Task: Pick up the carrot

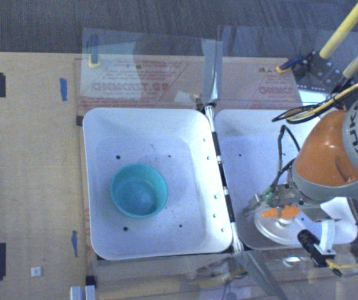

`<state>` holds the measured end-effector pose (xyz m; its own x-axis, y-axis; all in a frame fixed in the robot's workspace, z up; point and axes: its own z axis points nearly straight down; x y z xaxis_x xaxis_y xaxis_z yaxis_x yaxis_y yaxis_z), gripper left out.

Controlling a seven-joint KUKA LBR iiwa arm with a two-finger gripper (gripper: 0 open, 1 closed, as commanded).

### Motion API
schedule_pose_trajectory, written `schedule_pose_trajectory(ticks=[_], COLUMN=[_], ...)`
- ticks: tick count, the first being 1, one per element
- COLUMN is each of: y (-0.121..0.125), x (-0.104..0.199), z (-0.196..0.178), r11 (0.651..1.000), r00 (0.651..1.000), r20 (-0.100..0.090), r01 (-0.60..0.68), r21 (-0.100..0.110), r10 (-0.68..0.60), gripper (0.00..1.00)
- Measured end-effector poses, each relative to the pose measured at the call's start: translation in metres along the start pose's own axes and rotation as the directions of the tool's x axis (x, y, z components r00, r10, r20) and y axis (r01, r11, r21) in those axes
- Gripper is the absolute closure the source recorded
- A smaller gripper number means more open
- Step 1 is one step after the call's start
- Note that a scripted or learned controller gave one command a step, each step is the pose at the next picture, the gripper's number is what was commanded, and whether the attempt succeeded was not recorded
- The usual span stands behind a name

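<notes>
While the arm is reaching in from the right and bending down over the right bin, its end effector is hanging near that bin's front. Orange bits there could be the carrot; its direction is unclear. A teal cup is sitting in the left bin.

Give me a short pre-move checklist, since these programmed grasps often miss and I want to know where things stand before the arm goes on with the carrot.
1. Arm over the right bin: ok, its wrist hangs above the near right corner.
2. Carrot located: cannot tell. Small orange pieces show under the wrist, but they may be part of the arm.
3. Gripper state: cannot tell, the wrist hides it.
4. Carrot held: cannot tell, nothing is seen between fingers.
5. Teal bowl out of the way: ok, it sits in the left bin, apart from the arm.
</notes>
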<state>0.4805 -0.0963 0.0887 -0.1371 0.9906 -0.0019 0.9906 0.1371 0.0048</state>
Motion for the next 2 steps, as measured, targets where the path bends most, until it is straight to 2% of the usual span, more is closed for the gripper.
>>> schedule_pose_trajectory(ticks=[1, 2], y=[0.0019, 0.0016], x=[-0.0002, -0.0002], z=[-0.0110, -0.0108], r11=[1.000, 1.000], r00=[1.000, 1.000], r20=[0.001, 0.001], r01=[-0.003, -0.003], r21=[-0.007, -0.007], r10=[0.003, 0.003], gripper=[1.00, 0.00])
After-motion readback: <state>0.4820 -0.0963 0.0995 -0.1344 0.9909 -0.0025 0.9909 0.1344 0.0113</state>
